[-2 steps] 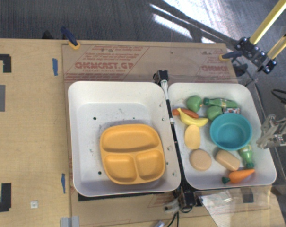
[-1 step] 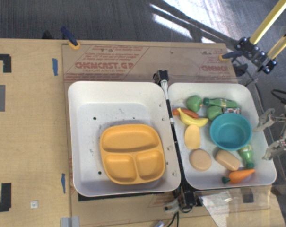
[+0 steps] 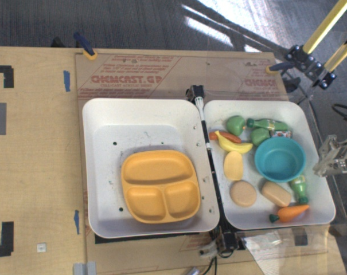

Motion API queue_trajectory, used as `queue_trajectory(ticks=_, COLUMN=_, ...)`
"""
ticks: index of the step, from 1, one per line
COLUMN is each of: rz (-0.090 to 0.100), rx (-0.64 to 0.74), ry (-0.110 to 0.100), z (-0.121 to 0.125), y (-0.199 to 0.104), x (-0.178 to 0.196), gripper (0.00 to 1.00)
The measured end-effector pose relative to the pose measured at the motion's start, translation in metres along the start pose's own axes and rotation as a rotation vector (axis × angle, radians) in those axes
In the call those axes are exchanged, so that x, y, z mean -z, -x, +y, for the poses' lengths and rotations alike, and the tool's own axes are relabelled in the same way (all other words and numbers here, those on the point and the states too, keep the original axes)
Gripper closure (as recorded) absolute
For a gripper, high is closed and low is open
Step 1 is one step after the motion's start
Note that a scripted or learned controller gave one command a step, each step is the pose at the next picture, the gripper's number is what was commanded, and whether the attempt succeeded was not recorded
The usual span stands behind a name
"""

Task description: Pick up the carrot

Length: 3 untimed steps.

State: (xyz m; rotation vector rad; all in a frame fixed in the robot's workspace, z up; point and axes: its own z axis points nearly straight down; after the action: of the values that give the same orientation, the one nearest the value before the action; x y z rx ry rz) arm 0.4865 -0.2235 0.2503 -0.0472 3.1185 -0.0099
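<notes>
One gripper, finger state impossible to tell, hangs just outside the right bin's right edge, well apart from the carrot.

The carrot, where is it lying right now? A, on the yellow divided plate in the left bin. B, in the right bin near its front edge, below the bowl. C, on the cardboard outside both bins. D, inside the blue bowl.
B: the carrot lies on the floor of the right bin near its front edge, below the blue bowl and apart from the yellow divided plate in the left bin.
</notes>
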Motion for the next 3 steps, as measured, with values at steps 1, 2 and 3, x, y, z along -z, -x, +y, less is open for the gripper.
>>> queue_trajectory(ticks=1, rz=0.002, rx=0.000, ry=0.001, z=0.000, y=0.000, x=-0.001, gripper=0.00)
queue_trajectory(ticks=2, rz=-0.008, rx=-0.001, ry=-0.003, z=0.000, y=0.003, x=0.011, gripper=1.00)
queue_trajectory(ticks=3, rz=-0.007, rx=-0.001, ry=-0.002, z=0.000, y=0.002, x=0.010, gripper=0.00)
